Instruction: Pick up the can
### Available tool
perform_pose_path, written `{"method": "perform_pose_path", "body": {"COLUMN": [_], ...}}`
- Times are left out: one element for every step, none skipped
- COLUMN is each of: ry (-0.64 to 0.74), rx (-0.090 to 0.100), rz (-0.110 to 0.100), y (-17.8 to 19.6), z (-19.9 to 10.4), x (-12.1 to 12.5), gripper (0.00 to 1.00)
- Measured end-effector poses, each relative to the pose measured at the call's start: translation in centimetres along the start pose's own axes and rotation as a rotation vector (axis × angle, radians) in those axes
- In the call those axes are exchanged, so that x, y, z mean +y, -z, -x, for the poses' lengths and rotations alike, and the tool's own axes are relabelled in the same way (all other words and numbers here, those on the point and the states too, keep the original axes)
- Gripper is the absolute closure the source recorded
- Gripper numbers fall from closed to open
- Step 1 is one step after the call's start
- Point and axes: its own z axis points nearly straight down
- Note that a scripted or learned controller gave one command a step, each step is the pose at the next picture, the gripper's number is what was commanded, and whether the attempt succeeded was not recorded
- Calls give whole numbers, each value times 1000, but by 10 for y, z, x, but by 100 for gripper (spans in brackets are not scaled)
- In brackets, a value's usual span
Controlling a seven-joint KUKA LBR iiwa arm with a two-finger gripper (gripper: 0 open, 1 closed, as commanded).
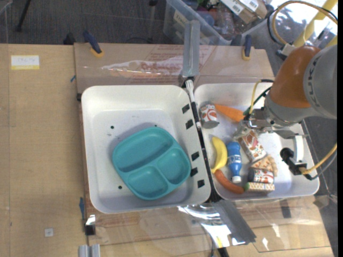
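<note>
Reaching in from the right, the arm (308, 76) hangs over the right bin (308, 183), its wrist low above the clutter; whether the gripper (251, 123) is open or closed cannot be told, since the wrist hides its tips. Left of that bin sits the left bin (96, 106), which holds a teal tray (151, 163) well apart from the action.

Taking the divider (194, 138) between the bins as the landmark: the can (208, 114) lies on its side just right of the divider, near its upper end, free of the gripper. A carrot (229, 112) lies just beyond the can, farther from the divider, between can and gripper. Lower down, a banana (218, 153) curves close to the divider, with a blue bottle (234, 162) beside it, then a snack packet (253, 146) and a small box (261, 186) farther right.

Trouble looks likely from crowding. The can lying against the wall leaves little room for a finger on the divider side, so a descent could strike the rim or roll the can away. The carrot, being so near, could be grabbed instead or wedge between the fingers.
</note>
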Motion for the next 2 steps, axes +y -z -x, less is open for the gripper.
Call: {"method": "perform_pose_path", "body": {"ry": [32, 33], "rx": [3, 4], "rz": [-15, -20], "y": [183, 143], "z": [-66, -123], "x": [-18, -114], "gripper": [100, 100]}}
